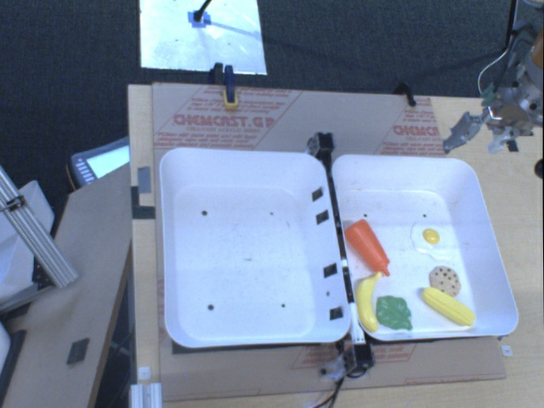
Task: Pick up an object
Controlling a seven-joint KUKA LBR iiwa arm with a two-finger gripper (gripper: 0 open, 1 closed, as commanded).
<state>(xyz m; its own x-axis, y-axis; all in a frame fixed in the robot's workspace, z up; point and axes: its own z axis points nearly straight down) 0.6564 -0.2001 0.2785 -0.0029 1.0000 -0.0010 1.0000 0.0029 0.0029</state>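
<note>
While the jaws (478,133) hang open and empty, the carrot (367,243) lies well apart.

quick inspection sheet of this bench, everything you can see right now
surface: wooden bench bearing left bin and right bin
job's things: in right bin, carrot, banana, green leafy piece, fried egg, cookie, corn cob
clutter: yellow clamp at board's far edge
gripper: gripper beyond right bin's far corner, holding nothing seen
cables: wires looped at wrist
surroundings: dark floor, metal sheet
</note>
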